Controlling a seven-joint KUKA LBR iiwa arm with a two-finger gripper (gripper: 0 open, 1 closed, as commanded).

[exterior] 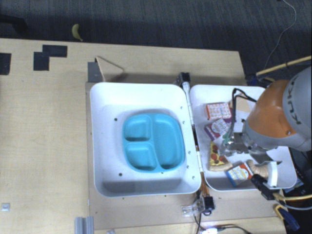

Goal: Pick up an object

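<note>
Gripper [228,145] hangs low in the right bin [287,177], over the pizza slice [216,159] at lower middle-right of frame; whether its fingers are wide or narrow I cannot tell. I'd centre over one item before descending, clear of the blue carton [237,173].

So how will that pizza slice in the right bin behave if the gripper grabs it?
The pizza slice looks like a flat toy, probably light and stiff. Lying flat on the right bin floor, its thin edge may slip from the fingers.
</note>
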